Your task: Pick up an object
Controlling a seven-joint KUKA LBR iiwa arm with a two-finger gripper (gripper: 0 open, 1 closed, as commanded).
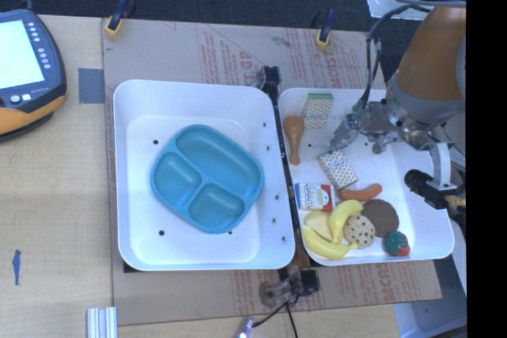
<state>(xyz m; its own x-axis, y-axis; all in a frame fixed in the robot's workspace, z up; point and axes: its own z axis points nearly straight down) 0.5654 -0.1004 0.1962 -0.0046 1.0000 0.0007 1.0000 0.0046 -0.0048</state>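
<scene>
Overhead, two white bins sit side by side on the worktop (55,194). Left bin (131,170) holds a blue divided plate (207,178), tilted diagonally, near its centre. Right bin (432,237) carries the clutter.

Arm (432,51) enters from the right, orange band above the wrist, reaching over the right bin's upper half. Claw (348,131) hangs low over the bin's upper middle, pointing left. Whether it is released or clenched: cannot tell, metal parts blur together. Nothing visibly between it.

Items in right bin:
- green-and-white box (318,110) at the top, just left of the claw.
- tan drumstick (294,135) along the left wall, below the box.
- small patterned packet (338,168), tilted, just below the claw; nearest item to it, contact unclear.
- red-and-white carton (314,195) lying near the left wall.
- sausage (360,191) right of the carton.
- banana (333,232) at bottom left, curled.
- chip cookie (359,231) touching the banana.
- brown disc (381,216) just above and right of the cookie.
- small green-and-red ball (397,243) at lower right.

Off to the left, a tablet-like pendant (24,71) with a lit screen rests on the worktop. Blue clamps (119,14) pin the cardboard sheet at the top edge.
</scene>
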